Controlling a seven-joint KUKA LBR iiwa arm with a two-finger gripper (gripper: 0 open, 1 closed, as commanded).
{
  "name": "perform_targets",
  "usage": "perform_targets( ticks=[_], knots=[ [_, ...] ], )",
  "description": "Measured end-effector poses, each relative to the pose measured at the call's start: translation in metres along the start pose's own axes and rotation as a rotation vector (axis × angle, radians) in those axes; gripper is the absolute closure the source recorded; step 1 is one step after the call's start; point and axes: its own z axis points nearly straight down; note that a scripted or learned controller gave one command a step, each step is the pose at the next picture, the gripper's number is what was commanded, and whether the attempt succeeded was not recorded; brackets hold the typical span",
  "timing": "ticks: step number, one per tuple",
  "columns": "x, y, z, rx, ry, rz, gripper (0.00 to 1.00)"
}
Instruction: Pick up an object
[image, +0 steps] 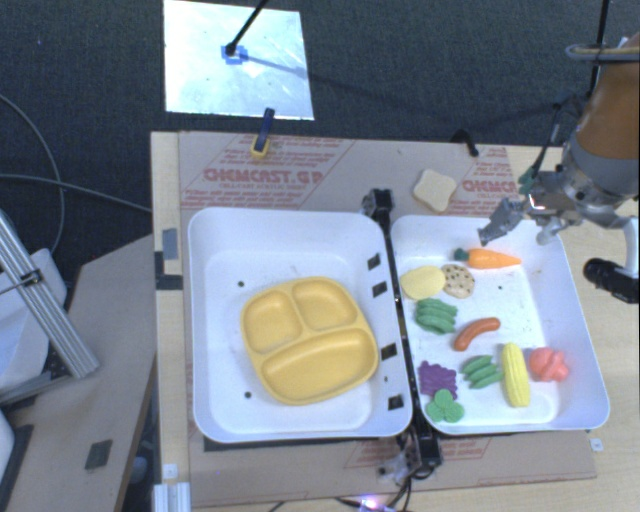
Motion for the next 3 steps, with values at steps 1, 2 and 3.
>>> perform_targets(
  ticks=[1,2,3],
  knots=[
    [0.04,-0.065,0.145,0.019,0.006,0.001,0.0],
    [0.043,-0.053,0.184,-0.007,0.0,0.001,0.0],
    [0.039,-0.057,0.185,0.001,0.001,0.002,0.0]
  ],
)
